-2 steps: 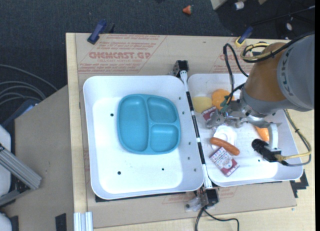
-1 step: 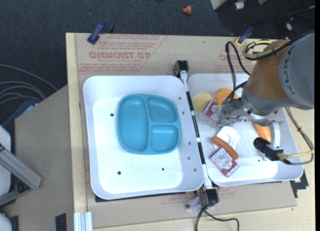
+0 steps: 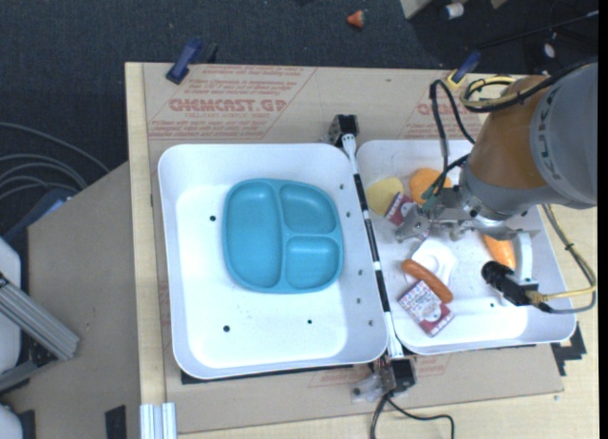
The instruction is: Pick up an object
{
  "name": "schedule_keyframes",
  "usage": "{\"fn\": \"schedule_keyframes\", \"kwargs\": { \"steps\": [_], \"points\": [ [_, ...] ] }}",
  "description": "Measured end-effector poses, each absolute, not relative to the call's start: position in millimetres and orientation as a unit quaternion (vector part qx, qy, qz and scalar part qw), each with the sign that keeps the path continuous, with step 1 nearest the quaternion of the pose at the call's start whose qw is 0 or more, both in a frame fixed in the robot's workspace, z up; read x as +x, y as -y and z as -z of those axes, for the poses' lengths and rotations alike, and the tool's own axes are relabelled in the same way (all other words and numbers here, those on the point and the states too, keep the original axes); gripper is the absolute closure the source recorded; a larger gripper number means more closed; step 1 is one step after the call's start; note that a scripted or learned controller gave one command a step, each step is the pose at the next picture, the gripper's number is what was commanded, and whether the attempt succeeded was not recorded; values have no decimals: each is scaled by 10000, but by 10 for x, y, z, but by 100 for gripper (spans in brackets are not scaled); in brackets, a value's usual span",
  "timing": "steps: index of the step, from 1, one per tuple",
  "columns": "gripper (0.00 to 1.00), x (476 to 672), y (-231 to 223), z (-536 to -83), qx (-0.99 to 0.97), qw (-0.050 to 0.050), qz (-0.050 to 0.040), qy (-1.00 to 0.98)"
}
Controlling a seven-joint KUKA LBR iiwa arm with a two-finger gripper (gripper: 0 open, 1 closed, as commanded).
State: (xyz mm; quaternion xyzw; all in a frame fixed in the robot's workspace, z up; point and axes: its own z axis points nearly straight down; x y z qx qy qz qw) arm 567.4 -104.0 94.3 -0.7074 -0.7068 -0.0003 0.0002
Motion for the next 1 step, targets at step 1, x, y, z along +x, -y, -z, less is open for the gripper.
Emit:
{"fn": "schedule_keyframes", "kwargs": {
  "steps": [1],
  "points": [
    [0, 5967, 1042, -846, -7070, 0, 1, 7073]
  ]
}}
